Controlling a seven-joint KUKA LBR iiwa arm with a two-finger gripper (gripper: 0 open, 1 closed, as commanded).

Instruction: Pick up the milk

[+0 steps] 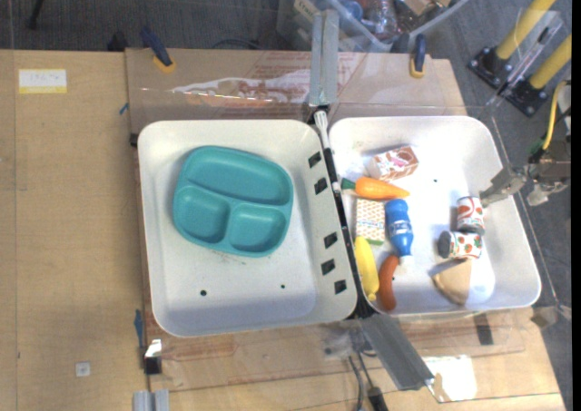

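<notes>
The left bin (154,219) held a teal plate (233,200). The right bin (508,246) held the milk (393,163), no label legible. Whether my gripper (505,186) was parted or clamped, I couldn't tell.

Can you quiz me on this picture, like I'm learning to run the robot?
1. True or false: the teal plate lies in the left bin.
2. Which bin holds the milk? A left, B right.
3. Fill in: the blue bottle lies just below the orange ____.

Key: 1 true; 2 B; 3 carrot.
</notes>
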